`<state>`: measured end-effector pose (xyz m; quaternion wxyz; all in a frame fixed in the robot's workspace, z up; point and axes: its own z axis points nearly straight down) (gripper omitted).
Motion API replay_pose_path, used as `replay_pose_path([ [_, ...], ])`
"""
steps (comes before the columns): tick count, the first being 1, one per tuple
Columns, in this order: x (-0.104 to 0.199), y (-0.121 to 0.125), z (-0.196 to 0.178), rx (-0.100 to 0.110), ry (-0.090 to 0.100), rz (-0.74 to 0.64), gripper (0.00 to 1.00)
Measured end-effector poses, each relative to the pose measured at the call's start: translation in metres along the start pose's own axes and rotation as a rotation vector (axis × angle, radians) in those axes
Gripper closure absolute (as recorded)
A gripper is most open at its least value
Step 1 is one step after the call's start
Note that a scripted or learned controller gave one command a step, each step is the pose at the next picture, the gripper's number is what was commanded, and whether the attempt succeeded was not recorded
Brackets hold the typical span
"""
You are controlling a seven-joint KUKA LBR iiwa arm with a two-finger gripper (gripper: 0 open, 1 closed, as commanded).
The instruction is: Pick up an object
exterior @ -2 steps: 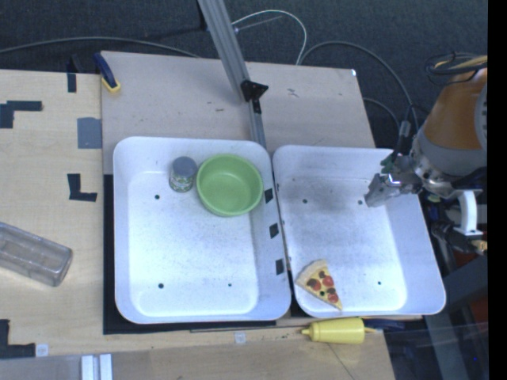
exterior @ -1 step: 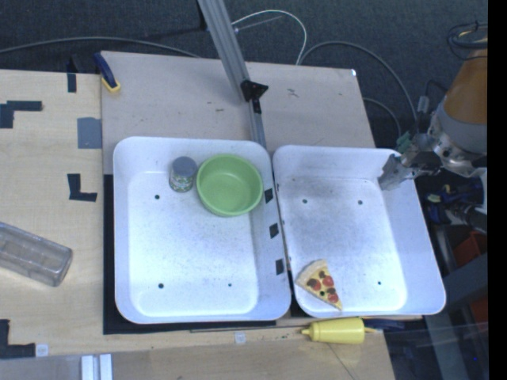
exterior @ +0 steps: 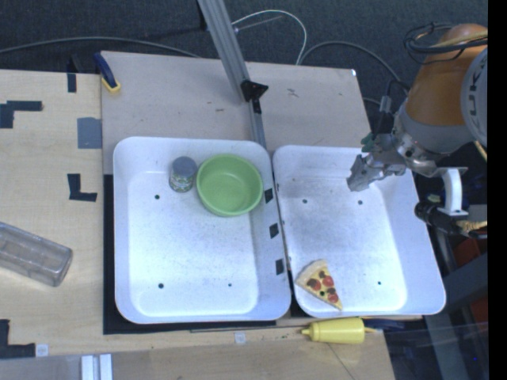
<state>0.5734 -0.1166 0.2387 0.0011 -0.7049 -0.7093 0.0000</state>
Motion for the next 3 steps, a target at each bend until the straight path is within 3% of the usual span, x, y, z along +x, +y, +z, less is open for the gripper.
replay_pose_path([
  [3, 0.165, 0.053, -0.002, -0.001, 0.0, -0.001, 1.0],
])
